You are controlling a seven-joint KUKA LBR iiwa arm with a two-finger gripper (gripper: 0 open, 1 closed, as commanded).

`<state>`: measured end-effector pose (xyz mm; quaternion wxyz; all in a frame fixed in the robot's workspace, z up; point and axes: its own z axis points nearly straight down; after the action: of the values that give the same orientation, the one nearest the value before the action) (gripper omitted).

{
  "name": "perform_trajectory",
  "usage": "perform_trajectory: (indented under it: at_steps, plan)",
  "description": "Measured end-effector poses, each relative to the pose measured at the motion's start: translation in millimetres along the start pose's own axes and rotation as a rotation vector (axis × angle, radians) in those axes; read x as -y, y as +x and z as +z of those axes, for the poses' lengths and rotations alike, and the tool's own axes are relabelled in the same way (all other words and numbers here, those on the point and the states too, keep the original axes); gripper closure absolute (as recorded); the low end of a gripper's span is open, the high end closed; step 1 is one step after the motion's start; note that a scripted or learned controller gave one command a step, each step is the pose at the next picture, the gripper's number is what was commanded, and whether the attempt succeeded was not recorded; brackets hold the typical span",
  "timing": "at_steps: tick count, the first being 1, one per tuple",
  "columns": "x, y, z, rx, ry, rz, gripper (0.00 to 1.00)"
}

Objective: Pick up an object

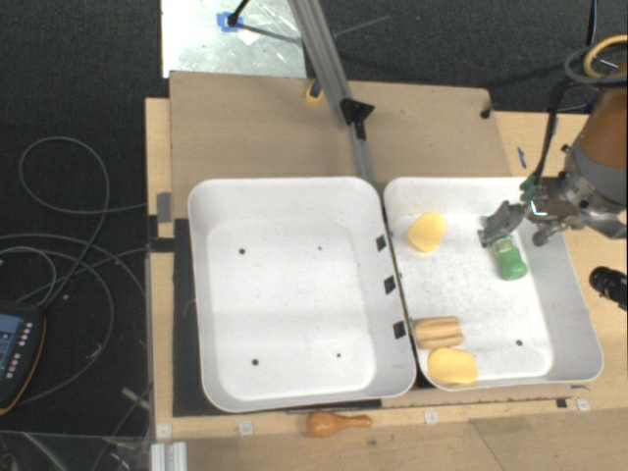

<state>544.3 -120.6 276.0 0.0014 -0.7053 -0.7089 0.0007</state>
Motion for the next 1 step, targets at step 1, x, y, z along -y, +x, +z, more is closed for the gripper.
perform_trajectory:
  at_steps: [1]
  plan:
    - [-0.7, -0.2, -2.3, 0.001, -0.005, 0.002, 0.0]
